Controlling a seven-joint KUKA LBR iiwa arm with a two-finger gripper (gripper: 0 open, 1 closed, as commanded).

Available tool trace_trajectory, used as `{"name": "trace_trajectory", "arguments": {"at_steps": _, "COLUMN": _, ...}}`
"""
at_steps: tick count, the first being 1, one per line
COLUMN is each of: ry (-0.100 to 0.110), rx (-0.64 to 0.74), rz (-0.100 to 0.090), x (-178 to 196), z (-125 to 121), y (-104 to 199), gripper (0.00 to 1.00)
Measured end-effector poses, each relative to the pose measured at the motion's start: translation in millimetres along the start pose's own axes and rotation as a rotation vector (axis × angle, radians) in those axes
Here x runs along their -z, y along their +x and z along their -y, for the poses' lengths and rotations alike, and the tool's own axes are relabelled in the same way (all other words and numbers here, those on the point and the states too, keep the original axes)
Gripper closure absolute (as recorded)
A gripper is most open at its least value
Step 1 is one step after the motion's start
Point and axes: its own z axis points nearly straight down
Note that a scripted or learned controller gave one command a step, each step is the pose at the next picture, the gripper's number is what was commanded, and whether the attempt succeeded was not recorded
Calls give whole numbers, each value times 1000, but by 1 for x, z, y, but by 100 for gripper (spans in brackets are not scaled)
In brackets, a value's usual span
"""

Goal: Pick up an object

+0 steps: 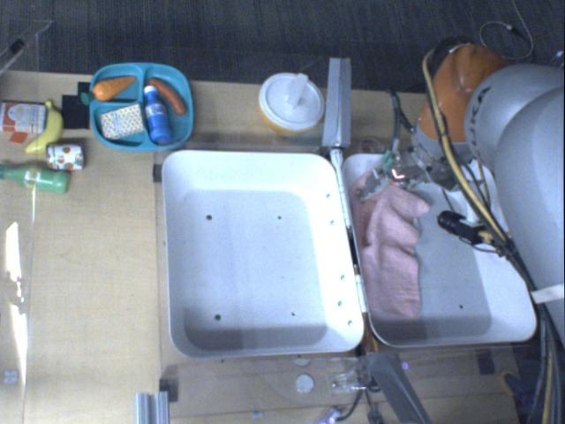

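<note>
Watching remotely, I see the gripper (395,171) low over the pink cloth (391,253) in the right bin (508,321), right of frame; its grip I cannot judge.

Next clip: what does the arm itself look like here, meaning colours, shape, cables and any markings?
The arm is bulky, rounded and light grey, with an orange band above the wrist. Yellow and black cables loop along it toward the gripper, a small cluster of metal and dark parts with a tiny red light. No markings are legible.
</note>
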Motion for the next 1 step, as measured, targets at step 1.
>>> {"name": "trace_trajectory", "arguments": {"at_steps": 1, "ry": 1, "rx": 52, "rz": 1, "x": 25, "z": 0, "y": 3, "gripper": 0}}
